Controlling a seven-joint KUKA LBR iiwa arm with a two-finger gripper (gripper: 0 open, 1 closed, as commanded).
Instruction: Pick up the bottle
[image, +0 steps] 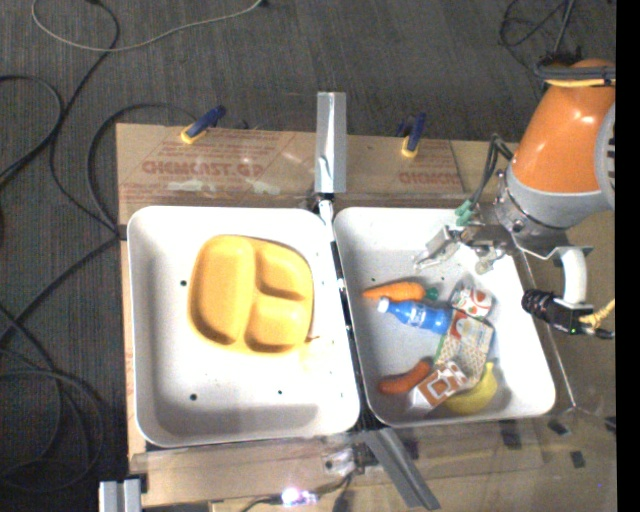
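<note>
The bottle (420, 317) lies flat in the right bin (380, 250), touching the carrot (393, 292), with a carton (463, 350) crowding its base. The gripper (462, 243) hovers above, empty, fingers spread. A grasp may slip, or snag the carrot too. The left bin (160, 400) holds a yellow tray (252, 293); cardboard (230, 165) lies beneath, cables (60, 150) on dark carpet.

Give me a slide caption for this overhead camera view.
Gripper hovers above blue bottle beside carrot in right bin.
</note>
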